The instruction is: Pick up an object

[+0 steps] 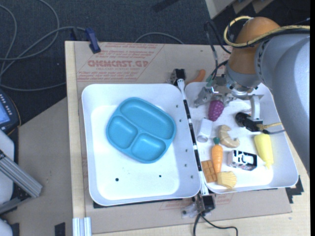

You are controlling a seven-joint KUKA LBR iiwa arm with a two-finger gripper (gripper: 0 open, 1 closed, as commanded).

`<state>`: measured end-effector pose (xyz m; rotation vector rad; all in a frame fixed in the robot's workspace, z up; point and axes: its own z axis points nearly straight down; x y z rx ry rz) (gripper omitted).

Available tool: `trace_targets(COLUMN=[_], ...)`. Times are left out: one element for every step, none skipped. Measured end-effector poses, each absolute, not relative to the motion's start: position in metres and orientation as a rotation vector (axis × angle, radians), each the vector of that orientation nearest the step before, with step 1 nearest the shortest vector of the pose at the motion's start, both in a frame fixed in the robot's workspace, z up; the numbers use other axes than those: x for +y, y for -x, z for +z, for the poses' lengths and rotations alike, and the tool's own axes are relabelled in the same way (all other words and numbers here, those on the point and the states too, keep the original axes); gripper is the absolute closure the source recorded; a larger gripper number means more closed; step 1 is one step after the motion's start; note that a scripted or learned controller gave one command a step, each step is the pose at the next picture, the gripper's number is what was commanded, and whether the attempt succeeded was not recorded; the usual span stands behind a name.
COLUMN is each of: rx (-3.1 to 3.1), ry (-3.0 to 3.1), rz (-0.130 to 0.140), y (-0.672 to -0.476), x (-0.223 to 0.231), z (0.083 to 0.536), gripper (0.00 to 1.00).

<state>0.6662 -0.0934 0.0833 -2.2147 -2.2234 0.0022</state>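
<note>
My two-finger gripper (216, 93) hangs over the far end of the right white bin (284, 177) — fingers spread apart, gripping nothing. Just below them in that bin lies the purple bunch of toy grapes (215, 109); nearer lie an orange plastic carrot (217, 156) and a yellow plastic corn cob (264, 148).

Two white bins on bench: left bin (98, 181), right bin (280, 173). One blue divided plate (141, 129) lay in left bin. Right bin held one purple grape bunch (215, 109), one carrot (217, 156), one yellow corn cob (264, 148), one cheese wedge (227, 179), one waffle piece (209, 170), one black-and-white item (kind unclear) (244, 159).
</note>
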Motion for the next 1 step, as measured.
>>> trace_targets(rx=[-2.224], ry=[2.219], rz=[-0.001], y=[-0.6670], x=[-0.0951], z=[0.0958], gripper=[1.00])
